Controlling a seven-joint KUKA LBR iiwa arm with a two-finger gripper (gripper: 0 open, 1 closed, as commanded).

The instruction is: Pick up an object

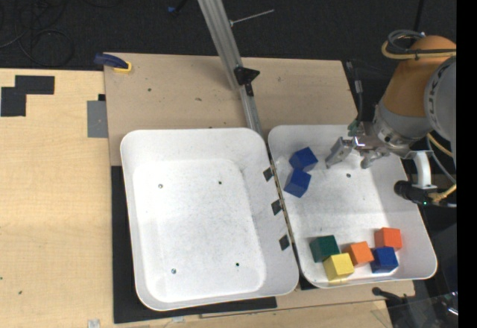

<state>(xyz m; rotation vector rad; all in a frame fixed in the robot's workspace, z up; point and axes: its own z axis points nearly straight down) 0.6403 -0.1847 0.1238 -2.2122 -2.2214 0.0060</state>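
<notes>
Camera view: arm over the right bin (417, 259), hand (352, 155) empty above its upper floor.
The hand's fingers are spread open and grip nothing. Two blue cubes (300, 170) lie just to its left (touching each other); green (323, 247), yellow (338, 265), orange (361, 252), blue (384, 259) and red-orange (388, 238) blocks cluster near the bin's front edge. The left bin (149, 147) sits beside it on the table (179, 92).

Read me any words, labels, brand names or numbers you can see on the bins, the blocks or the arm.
None can be read. The blocks, such as the yellow block and the upper blue block, have plain faces. The white bins and the arm show no legible marking.
</notes>
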